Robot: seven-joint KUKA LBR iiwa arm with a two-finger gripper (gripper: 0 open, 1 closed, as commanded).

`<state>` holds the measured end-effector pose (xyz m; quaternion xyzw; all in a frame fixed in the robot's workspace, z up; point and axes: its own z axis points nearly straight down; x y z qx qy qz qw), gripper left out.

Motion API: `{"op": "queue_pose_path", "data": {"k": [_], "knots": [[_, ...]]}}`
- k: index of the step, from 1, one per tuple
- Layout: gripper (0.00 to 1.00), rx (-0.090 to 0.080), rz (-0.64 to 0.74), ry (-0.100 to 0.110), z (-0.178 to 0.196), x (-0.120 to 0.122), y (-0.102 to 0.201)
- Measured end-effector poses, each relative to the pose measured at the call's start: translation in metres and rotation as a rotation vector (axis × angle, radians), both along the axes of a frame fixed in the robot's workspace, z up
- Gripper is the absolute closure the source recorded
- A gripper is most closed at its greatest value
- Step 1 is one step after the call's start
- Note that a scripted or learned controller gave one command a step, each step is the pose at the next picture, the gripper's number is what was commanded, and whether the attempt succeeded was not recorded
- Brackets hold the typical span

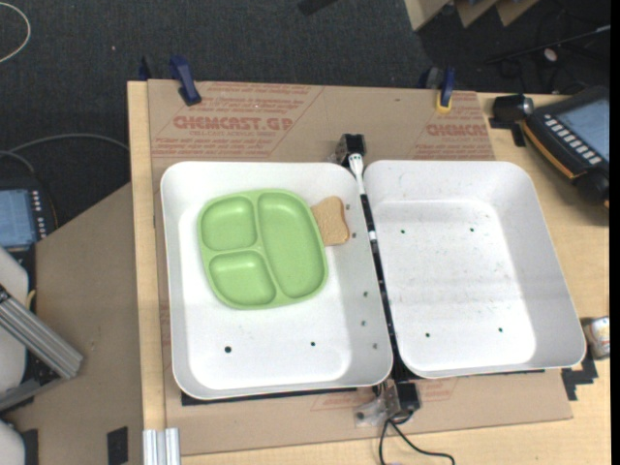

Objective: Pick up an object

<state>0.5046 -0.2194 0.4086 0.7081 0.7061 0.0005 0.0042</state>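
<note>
Black wires (399,424) hang at the near edge of the worktop (145,356), right where the two white bins meet. A brown board (291,114) with red letters lies on the worktop, and both bins sit on it side by side, with their edges touching down the middle.

In the left bin (271,356) there is a green plate (262,248). The plate has three little parts: one long part on the right and two smaller parts on the left. It lies flat in the far half of the bin, closer to the left wall. A small tan piece (332,221), like a bit of toast, lies right beside the plate on its far right corner. It touches the plate's rim, and I cannot tell if it goes a little under it. It is close to the wall between the bins.

The right bin (465,279) has tiny dark specks on its floor.

A blue clamp (184,78) grips the far left edge of the board. Another clamp (446,90), blue and yellow, grips the far right edge. A dark box with a screen (579,134) rests past the right bin. Dark carpet (242,17) covers the floor behind.
</note>
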Motion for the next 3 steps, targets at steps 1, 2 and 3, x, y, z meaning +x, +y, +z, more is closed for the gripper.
{"op": "queue_pose_path", "data": {"k": [1, 2, 3], "knots": [[1.0, 0.009, 0.004, 0.015, -0.079, -0.022, 0.035], [1.0, -0.003, 0.002, -0.008, 0.036, 0.008, -0.006], [1.0, 0.009, 0.003, 0.015, -0.048, -0.021, 0.024]]}}
